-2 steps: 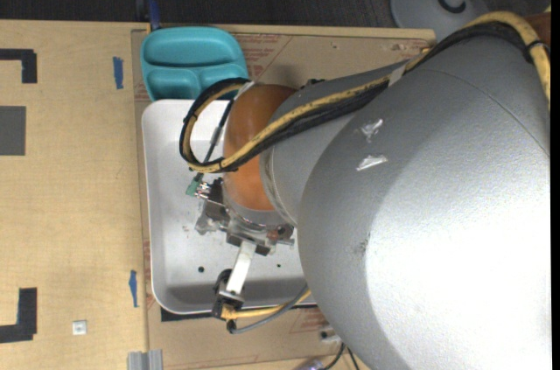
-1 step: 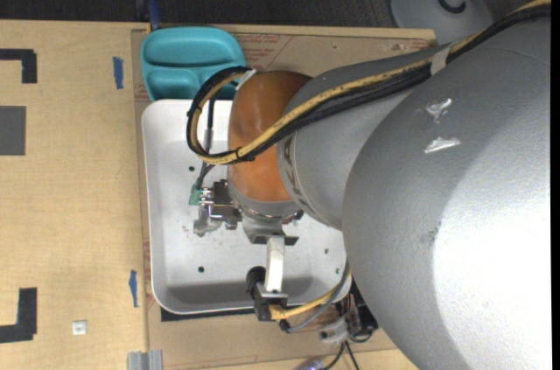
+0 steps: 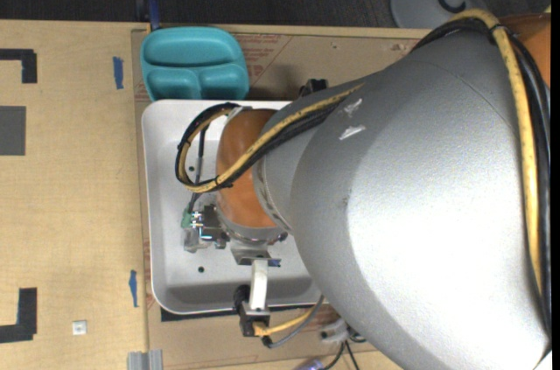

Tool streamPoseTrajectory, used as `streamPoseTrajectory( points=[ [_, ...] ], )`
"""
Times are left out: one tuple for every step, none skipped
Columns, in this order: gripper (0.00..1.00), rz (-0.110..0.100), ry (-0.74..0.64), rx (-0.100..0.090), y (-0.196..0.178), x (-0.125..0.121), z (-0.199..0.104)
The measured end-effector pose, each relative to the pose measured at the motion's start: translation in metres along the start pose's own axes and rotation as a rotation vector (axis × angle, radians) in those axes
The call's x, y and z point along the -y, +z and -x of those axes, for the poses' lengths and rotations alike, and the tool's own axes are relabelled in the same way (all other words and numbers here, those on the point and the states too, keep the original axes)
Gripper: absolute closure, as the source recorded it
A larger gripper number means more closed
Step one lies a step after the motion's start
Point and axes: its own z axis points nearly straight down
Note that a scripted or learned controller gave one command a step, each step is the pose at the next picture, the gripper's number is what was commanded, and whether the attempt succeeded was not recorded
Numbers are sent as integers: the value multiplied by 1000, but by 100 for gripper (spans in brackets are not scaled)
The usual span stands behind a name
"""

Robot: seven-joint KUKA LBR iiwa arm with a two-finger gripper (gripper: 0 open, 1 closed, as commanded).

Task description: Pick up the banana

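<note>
Grey arm (image 3: 411, 185) covers most of the white bin (image 3: 162, 185), its wrist low over the bin's middle. Banana lies somewhere unseen, presumably under the arm. Reaching down to grasp seems the step in hand; next comes a lift, if anything is caught. Teal tray (image 3: 194, 62) sits beyond the bin's far edge.

The grey arm (image 3: 411, 185) reaches in from the right, its orange-banded wrist (image 3: 241, 176) pointing straight down.
</note>
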Motion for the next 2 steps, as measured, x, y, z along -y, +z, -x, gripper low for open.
streamPoseTrajectory(
  points=[
    [0,-2,260,3,-39,4,1],
    [0,-1,-190,2,-70,3,1]
  ],
)
